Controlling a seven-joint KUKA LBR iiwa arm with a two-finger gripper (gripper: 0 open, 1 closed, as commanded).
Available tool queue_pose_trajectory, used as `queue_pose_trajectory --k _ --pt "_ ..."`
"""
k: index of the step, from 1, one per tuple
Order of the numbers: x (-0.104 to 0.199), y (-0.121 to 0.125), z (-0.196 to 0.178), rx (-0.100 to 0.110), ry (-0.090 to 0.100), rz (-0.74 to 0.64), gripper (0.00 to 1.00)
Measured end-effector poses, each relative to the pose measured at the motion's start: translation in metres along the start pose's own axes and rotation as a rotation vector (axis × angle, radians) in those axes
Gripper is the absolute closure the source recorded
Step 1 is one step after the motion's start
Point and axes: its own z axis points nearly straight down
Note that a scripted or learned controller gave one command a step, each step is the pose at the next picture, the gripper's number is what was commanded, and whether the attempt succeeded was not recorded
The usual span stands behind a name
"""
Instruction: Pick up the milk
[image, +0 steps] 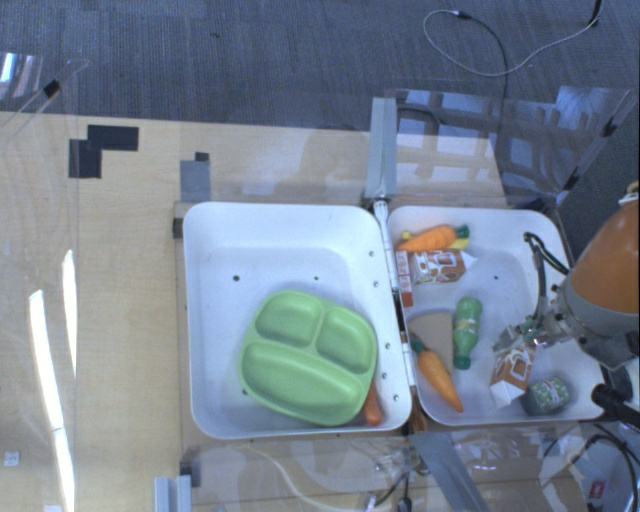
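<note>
The jaws (527, 338) sit low in the right bin (500, 225), right over the top of a small orange-and-white milk carton (511, 368); whether they grip it I cannot tell. Just below the carton lies a grey-green round item (546, 395). Further left stand a green bottle (466, 331) and a carrot (439, 378). Beyond, the left bin (215, 300) holds a green divided plate (308, 357).

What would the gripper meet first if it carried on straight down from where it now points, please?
Most likely the small milk carton, which lies directly under the gripper near the right bin's right side. Depth is hard to judge, so it may already be touching the carton's top.
</note>
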Motion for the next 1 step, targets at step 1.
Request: queue_pose_trajectory --k 1 --pt "0.0704 0.0296 -0.1288 0.016 0.007 -0.124 1.00"
